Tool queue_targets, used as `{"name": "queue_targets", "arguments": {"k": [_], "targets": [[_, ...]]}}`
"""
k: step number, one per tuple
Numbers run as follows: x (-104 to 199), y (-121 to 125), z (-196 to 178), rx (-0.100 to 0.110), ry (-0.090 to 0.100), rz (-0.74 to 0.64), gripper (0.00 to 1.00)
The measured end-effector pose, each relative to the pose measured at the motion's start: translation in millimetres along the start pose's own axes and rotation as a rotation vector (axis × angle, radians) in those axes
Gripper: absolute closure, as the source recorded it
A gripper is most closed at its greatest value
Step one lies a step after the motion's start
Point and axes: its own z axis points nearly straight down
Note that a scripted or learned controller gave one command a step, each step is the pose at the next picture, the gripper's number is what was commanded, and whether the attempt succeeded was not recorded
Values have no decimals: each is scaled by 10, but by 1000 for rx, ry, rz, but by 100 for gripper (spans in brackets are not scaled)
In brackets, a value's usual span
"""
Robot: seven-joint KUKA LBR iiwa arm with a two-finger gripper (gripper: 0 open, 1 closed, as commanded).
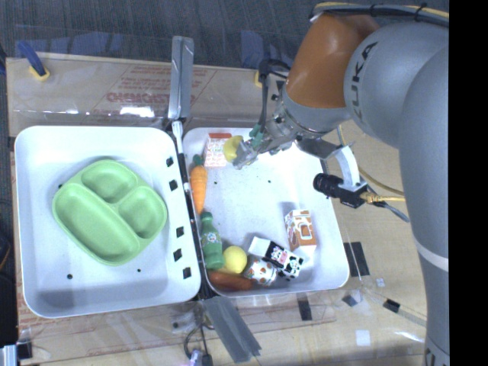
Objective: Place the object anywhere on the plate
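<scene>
while the gripper (245, 155) hangs low over the far corner of the right bin (324, 204), whether it is clenched or released cannot be determined. a yellow object (232, 149) lies just beside it, touching or nearly so; no object is seen grasped. the green plate (110, 210) sits well apart to the gripper's left, in the left bin (46, 280), bearing nothing. judged status: pick not confirmed; transfer and placement remain.
</scene>
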Motion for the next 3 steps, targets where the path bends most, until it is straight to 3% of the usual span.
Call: {"name": "queue_targets", "arguments": {"k": [1, 2, 3], "targets": [[587, 90, -42, 3, 1, -249, 100], [1304, 108, 383, 2, 0, -375, 100], [1713, -335, 523, 3, 1, -415, 100]]}}
